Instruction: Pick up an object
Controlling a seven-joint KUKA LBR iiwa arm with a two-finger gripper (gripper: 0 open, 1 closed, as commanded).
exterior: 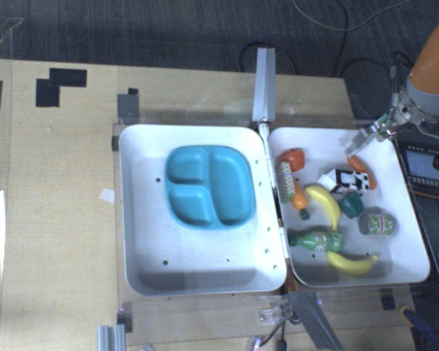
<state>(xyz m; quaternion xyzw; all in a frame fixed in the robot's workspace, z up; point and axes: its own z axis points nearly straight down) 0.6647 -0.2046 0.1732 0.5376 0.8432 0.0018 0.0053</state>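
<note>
1. I've got the metal two-finger gripper (360, 143) hovering over the shallow white right bin's (417, 229) far edge; can't tell its state.
2. Nothing's lifted; the curved yellow plastic banana (326, 204) sits mid-bin, so the grab's still left.

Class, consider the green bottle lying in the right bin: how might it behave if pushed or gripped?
The green bottle lies on its side, so its round body would probably roll if nudged. It looks smooth, so fingers may slip. A banana lies close beside it and might shift too.
</note>
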